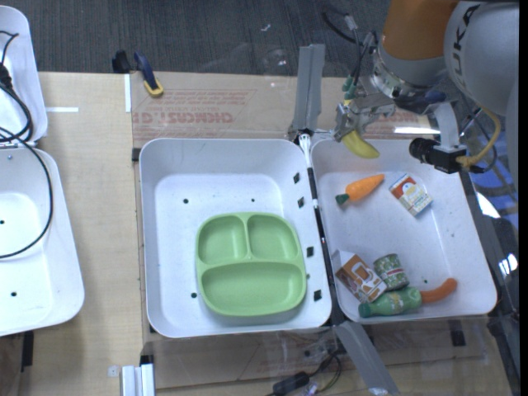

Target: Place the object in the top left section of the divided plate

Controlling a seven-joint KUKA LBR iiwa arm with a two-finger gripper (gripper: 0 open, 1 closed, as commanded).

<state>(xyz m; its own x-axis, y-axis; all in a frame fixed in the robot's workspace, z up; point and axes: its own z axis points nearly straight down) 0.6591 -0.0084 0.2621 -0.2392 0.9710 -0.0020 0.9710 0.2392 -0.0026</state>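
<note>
The gripper (356,130) pinches a yellow banana (360,146) between its fingers, up in the air at the far edge of the right bin (470,246). The green plate (250,264) sits in the left bin (165,221). I think the arm should carry the banana over slowly, stop above the plate's top left part (223,242), go low, then let go

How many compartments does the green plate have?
3. The green divided plate in the left bin has two small compartments side by side at the top, left and right, and one wide compartment along the bottom.
</note>
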